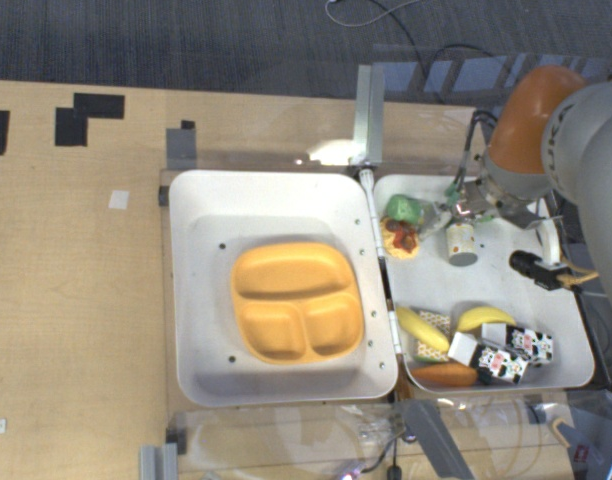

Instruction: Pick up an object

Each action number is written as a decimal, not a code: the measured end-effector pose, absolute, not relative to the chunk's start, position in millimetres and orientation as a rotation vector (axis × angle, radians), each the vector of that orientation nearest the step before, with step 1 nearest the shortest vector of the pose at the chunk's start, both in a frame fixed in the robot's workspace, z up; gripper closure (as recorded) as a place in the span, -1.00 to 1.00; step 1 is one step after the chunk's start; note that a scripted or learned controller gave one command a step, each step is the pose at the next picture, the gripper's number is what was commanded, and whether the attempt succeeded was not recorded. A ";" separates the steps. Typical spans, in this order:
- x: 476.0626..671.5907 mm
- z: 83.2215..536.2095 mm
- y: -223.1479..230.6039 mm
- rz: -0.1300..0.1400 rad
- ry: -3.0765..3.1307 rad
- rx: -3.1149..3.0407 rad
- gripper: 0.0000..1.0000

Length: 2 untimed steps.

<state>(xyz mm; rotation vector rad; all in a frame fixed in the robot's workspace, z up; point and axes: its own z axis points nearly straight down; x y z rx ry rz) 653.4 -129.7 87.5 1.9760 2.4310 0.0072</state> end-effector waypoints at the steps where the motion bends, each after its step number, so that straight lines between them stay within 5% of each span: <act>1: 648.3 87.0 -126.3 0.002 2.261 2.176 -1.00; 2: 651.4 99.4 -125.0 0.006 2.268 2.169 1.00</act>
